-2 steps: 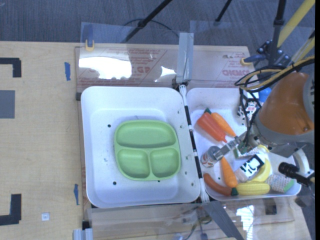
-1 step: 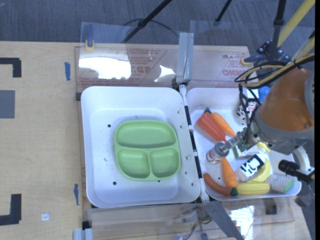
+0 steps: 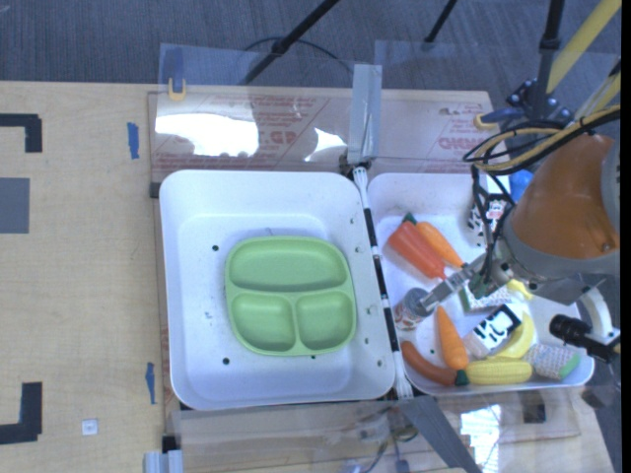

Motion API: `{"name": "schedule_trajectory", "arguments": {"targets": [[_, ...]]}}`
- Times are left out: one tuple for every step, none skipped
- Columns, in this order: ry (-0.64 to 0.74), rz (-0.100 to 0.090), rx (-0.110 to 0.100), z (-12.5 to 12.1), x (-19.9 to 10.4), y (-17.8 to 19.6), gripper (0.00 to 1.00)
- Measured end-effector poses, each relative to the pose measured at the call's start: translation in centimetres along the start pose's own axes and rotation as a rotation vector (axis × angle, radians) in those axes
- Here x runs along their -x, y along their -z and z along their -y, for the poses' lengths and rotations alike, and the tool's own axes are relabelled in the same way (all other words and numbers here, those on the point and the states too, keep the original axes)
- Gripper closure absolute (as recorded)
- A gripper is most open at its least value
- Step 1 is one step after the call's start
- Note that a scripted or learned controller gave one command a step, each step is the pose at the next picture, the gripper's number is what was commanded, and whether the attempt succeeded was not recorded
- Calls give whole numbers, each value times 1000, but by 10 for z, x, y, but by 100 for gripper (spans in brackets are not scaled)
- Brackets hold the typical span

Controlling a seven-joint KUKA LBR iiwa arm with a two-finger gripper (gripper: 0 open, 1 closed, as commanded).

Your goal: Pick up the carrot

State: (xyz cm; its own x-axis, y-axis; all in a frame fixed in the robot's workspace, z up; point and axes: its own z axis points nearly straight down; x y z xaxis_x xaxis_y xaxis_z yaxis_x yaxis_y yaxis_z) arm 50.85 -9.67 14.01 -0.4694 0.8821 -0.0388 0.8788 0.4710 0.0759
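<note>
Carrots are what you need to sort out first, because the right bin (image 3: 582, 374) holds more than one orange thing. The larger carrot (image 3: 422, 247), with a green stub at its top end, lies up and to the left of the gripper (image 3: 414, 306), near but apart from it. A smaller, slimmer carrot (image 3: 451, 337) lies just below and to the right of the fingertips, pointing down toward a yellow corn cob (image 3: 499, 371) and a reddish sausage-shaped piece (image 3: 426, 364) along the bin's near wall.

The arm (image 3: 562, 210) reaches in from the right and angles the gripper down toward the bin's left side, so its tip sits low over the white floor between the two carrots. You cannot tell from this angle whether the fingers are apart or together; the tip reads as a dark, rounded blur, and nothing is visibly caught in it.

Judging by that, treat the pick as not yet made. The toys are crowded toward the near right corner, which leaves little room to close around the small carrot without nudging the corn. The larger carrot lies more in the open and looks like the easier grasp.

The left bin (image 3: 187, 264) holds a green divided plate (image 3: 291, 294), well apart from the fingers and not involved.
</note>
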Motion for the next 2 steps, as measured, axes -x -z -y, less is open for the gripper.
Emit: {"name": "schedule_trajectory", "arguments": {"targets": [[36, -6, -15, 4, 0, -10, 0], [36, -6, -15, 4, 0, -11, 0]]}}
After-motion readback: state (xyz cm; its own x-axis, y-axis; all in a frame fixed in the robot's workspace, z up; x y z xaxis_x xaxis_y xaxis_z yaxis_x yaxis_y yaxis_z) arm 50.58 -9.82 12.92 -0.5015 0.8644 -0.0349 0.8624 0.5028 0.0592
